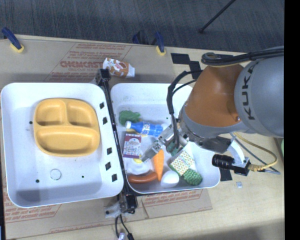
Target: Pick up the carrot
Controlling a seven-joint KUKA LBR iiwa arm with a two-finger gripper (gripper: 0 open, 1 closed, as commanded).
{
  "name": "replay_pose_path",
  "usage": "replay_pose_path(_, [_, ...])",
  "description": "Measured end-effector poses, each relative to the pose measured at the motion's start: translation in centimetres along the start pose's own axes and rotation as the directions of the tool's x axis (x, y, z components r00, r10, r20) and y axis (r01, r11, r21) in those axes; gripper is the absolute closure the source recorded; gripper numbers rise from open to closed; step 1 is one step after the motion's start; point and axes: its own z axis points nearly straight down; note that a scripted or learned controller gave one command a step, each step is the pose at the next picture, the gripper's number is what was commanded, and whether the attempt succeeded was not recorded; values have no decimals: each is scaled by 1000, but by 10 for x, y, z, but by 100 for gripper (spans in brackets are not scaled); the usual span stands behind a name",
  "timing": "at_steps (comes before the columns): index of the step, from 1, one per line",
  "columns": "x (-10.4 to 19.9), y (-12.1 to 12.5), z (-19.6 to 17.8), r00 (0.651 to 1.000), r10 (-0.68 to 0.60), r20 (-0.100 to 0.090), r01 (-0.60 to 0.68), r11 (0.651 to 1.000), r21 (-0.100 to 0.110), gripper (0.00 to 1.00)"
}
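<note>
You'll find the carrot (159,165) upright among clutter near the right bin's (140,91) near edge. Just above it hangs the hand (162,146), whose grip state you cannot tell. Judged approach stage: next, lower squarely onto the carrot.

The bench (250,204) bears cardboard (80,59) — on it, two white bins (15,149).

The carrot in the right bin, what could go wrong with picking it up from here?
The carrot lies crowded: a sausage at its lower end and a white egg beside it, so the gripper might nudge or grab a neighbour. The carrot tapers, so it may slip out.
</note>
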Motion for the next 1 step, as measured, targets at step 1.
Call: replay_pose_path(1, [-19,-7,122,998,-63,-1,63,998,0,0])
